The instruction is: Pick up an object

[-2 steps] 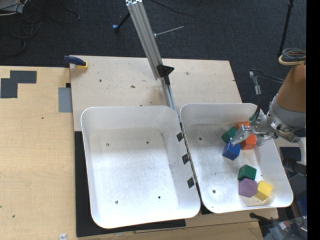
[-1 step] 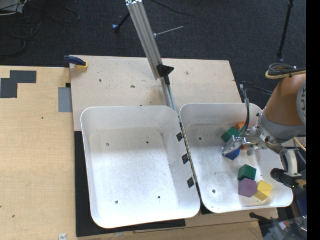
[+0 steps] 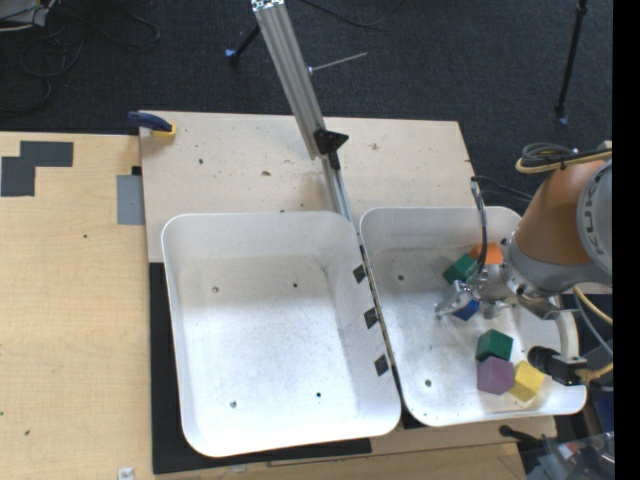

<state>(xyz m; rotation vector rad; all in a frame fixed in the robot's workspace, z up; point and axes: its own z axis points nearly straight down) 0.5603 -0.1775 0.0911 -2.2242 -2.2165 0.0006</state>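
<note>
The left bin (image 3: 265, 328) lies beside the right bin (image 3: 420, 268), whose objects crowd toward its right side. There the gripper (image 3: 458, 300) hangs low over a blue block (image 3: 466, 311), which is partly covered by the metal fingers, so whether they are spread or pinching cannot be told; a dark green block (image 3: 461, 268) and an orange piece (image 3: 492, 255) sit just behind, the orange one half hidden by the arm. Nearer the front right corner lie a green cube (image 3: 494, 345), a purple cube (image 3: 494, 375) and a yellow cube (image 3: 527, 380), close together, with the arm's cables crossing beside them.

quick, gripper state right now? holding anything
Gripper: low in the right bin, by the blue block and green block; open or shut cannot be told, nor any hold.
</note>
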